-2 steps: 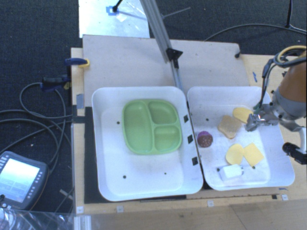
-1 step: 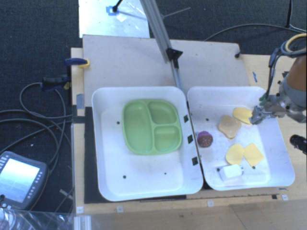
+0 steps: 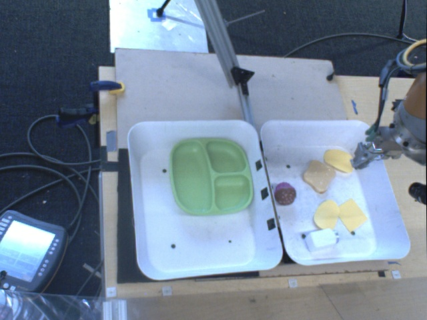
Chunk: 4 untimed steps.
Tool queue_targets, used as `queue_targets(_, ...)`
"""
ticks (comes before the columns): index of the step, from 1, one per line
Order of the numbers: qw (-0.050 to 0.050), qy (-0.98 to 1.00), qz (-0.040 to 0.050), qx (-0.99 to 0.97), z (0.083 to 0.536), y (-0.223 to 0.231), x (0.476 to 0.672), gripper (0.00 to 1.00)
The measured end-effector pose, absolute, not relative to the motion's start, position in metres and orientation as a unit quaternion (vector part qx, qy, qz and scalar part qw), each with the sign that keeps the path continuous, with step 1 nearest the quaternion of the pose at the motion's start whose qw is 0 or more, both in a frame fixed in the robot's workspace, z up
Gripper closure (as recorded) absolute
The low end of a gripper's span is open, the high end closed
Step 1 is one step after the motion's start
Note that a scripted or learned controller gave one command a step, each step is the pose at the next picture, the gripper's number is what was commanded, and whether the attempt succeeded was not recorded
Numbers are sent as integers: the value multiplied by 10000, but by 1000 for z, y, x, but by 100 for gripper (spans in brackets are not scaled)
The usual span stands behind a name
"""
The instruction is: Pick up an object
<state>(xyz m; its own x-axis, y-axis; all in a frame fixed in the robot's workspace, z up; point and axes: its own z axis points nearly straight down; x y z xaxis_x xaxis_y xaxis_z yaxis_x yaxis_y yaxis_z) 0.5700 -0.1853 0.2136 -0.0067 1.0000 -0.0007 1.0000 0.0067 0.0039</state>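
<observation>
The object to pick is not fixed by the task; the likeliest candidate is the yellow oval piece (image 3: 338, 160), since it lies just beside the gripper (image 3: 363, 155), toward the divider between the bins. The gripper sits at the far right rim of the right bin (image 3: 393, 199), and whether it is spread or closed I cannot tell; nothing shows in its grasp.

To do this step well, my judgement is that the gripper should centre over one flat piece, well clear of its neighbour, and come straight down. These pieces look thin, so a grasp across the narrow width is the safer choice. The bin wall is close, which may crowd one side.

Outward from the gripper, the tan bread-shaped piece (image 3: 319, 176) touches or nearly touches the oval piece on its divider side. Nearer the divider lies one dark red round piece (image 3: 285, 194). Toward the front of the right bin are one yellow round slice (image 3: 326, 214) and one yellow square slice (image 3: 351, 215), edges touching, and one white block (image 3: 321, 239) in front of them.

That makes six loose pieces. Across the divider, the left bin (image 3: 150, 245) holds one green divided plate (image 3: 210, 176) with three compartments.
</observation>
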Motion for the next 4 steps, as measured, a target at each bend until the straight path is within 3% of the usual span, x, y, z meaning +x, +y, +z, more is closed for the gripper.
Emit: queue_targets(4, 7, 7111, 28, 7030, 235, 34, 643, 100)
